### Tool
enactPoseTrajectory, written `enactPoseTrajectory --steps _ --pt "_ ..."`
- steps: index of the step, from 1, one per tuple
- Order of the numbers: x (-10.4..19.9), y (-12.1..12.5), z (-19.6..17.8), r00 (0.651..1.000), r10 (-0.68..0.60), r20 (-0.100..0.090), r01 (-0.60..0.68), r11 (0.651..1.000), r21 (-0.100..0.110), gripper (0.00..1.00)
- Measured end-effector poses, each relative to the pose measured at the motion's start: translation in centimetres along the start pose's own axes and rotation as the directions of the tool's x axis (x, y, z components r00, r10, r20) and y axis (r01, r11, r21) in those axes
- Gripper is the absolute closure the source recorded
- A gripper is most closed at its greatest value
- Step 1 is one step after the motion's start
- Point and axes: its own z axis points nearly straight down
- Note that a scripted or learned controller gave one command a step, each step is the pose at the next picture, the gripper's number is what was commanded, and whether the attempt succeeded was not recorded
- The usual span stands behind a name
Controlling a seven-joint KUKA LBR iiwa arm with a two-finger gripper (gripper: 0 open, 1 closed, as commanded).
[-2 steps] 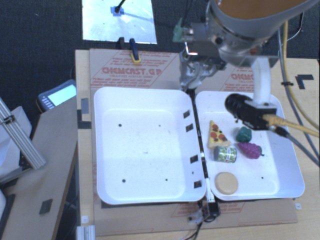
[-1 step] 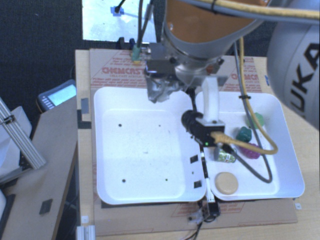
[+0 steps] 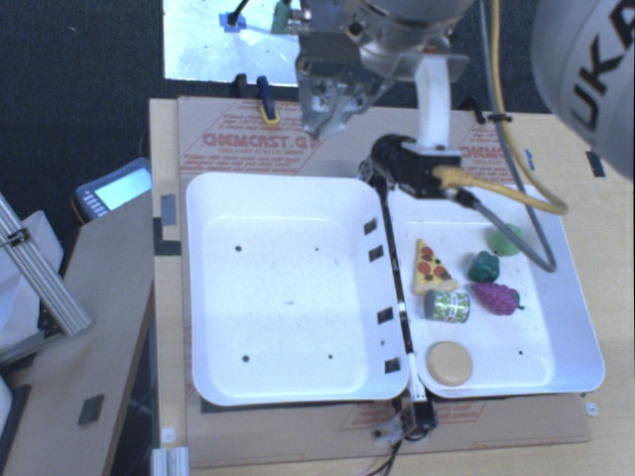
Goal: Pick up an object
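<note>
The grey arm's 2-finger metal gripper [image 3: 332,117] hangs above the far edge of the bench, beyond the rim of the shallow white left bin [image 3: 213,365], over the brown cardboard sheet with red lettering [image 3: 238,139]; whether anything sits between its jaws, or whether they are apart or together, cannot be told from this slanted view, since the tips blur into the wrist housing. All 5 loose objects lie in the shallow white right bin [image 3: 580,350], well apart from the gripper. Taking the small green-and-silver can [image 3: 447,306] as the landmark: the yellow pizza-slice toy with red dots [image 3: 431,265] lies just beyond it and touching or almost touching it, the purple grape-cluster toy [image 3: 495,297] sits just to its right, the dark teal block [image 3: 484,266] stands beyond the grapes, and the pale green rounded piece [image 3: 507,241] lies farther off in the same direction, partly under a grey cable [image 3: 536,241]. The round tan disc [image 3: 450,363] rests on the near side of the can, close to the black clips on the divider between the 2 bins.
</note>
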Motion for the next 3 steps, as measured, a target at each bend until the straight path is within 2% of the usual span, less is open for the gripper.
enactPoseTrajectory --steps 1,2,3 --pt "0.0 -0.2 0.2 1.000 -0.003 0.001 0.003 1.000 0.006 0.00" --pt "0.0 -0.2 0.2 1.000 -0.003 0.001 0.003 1.000 0.006 0.00" --pt "0.1 -0.2 -0.9 1.000 -0.007 -0.001 0.007 1.000 0.003 1.00"
